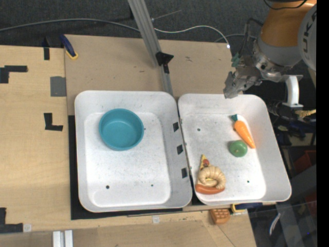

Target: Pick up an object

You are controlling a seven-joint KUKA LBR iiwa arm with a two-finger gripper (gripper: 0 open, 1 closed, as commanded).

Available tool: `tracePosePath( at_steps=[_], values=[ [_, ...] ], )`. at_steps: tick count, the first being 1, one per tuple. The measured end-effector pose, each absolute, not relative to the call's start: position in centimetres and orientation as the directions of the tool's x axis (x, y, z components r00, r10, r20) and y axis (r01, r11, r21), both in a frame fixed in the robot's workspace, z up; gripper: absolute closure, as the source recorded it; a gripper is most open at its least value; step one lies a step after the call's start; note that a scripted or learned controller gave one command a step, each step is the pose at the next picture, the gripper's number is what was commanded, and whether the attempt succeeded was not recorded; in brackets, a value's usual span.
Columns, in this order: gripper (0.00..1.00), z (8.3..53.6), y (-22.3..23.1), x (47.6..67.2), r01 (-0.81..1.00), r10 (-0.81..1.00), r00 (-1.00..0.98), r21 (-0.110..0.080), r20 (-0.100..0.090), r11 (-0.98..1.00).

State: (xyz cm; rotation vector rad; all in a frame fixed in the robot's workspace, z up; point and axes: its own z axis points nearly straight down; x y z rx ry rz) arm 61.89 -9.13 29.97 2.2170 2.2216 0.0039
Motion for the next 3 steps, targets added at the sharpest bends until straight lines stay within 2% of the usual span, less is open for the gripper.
tracePosePath(
  at_steps=[2,3],
  values=[
    [1.0,28.9,0.9,58.7,1.0,1.0,-0.006,-0.002,0.001,0.006],
    [1.0,26.2,6.1,57.2,1.0,1.0,-0.006,-0.005,0.001,0.006]
  ],
)
